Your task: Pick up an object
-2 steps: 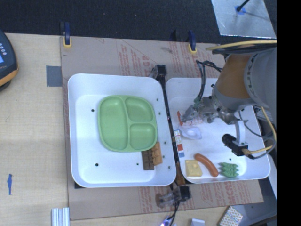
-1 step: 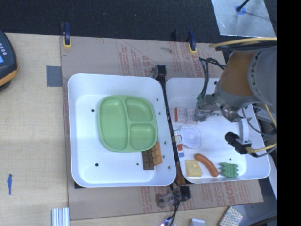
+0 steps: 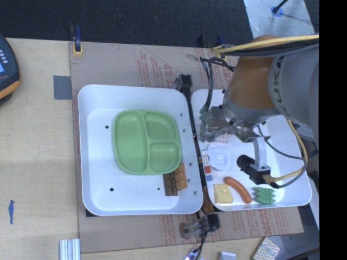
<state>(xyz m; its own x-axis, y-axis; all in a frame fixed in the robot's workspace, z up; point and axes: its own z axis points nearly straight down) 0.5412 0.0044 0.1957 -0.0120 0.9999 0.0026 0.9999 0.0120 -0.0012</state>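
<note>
The left bin point(image 3: 87, 145) carried a green divided plate point(image 3: 146, 142) near its middle, and a brown block point(image 3: 175, 181) lay just beside the plate's lower right rim, toward the bin's near right corner. Across the divider, the right bin point(image 3: 295, 199) held the candidates for picking: a clear round lid-like piece point(image 3: 220, 158) near its left wall, then along its near edge a yellow cheese wedge point(image 3: 222, 193), an orange sausage point(image 3: 238, 189) touching or just beside it, and a green leafy toy point(image 3: 265, 194) toward the near right corner. The gripper point(image 3: 212, 124) hung over the far left part of that bin, above the clear piece; how it stood could not be told, and nothing showed in it. This looked like the approach step, nothing lifted yet. The next move would call for settling squarely over one item before descending.
</note>
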